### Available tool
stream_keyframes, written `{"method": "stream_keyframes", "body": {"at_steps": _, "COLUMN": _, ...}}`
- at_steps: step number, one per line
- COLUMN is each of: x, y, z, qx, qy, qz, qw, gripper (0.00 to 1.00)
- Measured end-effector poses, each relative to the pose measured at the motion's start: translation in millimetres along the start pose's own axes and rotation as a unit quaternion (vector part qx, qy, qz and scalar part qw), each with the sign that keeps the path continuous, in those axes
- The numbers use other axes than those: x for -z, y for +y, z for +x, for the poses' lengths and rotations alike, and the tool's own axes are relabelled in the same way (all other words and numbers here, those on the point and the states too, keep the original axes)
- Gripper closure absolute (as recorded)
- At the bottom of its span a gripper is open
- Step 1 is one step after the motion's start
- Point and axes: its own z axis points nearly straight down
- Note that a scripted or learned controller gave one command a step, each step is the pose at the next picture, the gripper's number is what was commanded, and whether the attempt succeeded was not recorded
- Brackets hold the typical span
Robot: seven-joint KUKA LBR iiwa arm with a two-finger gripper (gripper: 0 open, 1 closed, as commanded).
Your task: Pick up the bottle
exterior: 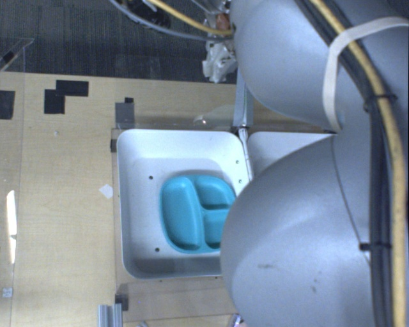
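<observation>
My grey arm looms large across the right half of the camera view and hides most of the right bin. The left bin holds a blue divided tray, its right side tucked under the arm.
The two white bins sit side by side on a tan bench. Black patches mark the bench at the upper left. Cables run along the top. A metal bracket stands at the left bin's far corner.
</observation>
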Motion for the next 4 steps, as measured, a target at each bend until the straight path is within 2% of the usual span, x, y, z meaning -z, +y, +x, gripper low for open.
{"method": "stream_keyframes", "body": {"at_steps": 3, "x": 31.3, "y": -3.8, "z": 2.4, "qx": 0.008, "qy": 0.002, "qz": 0.003, "qw": 1.0000, "gripper": 1.00}}
{"method": "stream_keyframes", "body": {"at_steps": 4, "x": -48.6, "y": 45.9, "z": -33.8, "qx": -0.017, "qy": -0.010, "qz": -0.004, "qw": 0.9998, "gripper": 1.00}}
